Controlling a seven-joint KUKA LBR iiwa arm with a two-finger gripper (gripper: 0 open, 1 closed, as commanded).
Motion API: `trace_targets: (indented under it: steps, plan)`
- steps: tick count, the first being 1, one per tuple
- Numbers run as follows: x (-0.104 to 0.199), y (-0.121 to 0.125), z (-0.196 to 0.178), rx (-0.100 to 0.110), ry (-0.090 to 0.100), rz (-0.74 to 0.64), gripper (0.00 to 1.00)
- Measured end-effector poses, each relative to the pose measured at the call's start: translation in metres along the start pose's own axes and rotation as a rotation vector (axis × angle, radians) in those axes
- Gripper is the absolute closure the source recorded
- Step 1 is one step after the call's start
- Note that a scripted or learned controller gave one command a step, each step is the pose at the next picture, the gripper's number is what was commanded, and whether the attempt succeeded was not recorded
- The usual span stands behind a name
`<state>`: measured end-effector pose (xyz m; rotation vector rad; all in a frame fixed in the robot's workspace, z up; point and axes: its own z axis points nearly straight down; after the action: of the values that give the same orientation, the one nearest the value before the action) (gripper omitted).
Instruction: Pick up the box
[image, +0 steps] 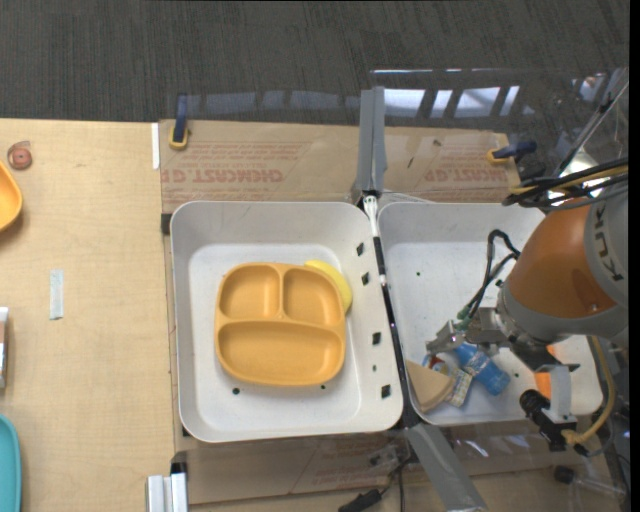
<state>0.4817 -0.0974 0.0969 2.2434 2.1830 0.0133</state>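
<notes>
I've got the gripper (462, 345) down in the right bin (430, 255), near its front. Can't tell its state from this angle. The box (484, 368), a blue one, lies right under it, touching or just beside. A tan wedge (428, 387) sits to its left. The orange tray (281, 325) is in the left bin (200, 320).

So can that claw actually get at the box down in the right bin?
Probably yes: the claw hangs right over the box in the right bin, with nothing lying on top of it.
</notes>
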Motion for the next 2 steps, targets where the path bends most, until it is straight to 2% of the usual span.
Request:
trace_targets:
  steps: [1,2]
  plan:
    - [0.0,0.008,0.001,0.003,-0.001,-0.039,0.0]
    - [0.067,-0.005,-0.094,0.016,0.001,-0.095,0.0]
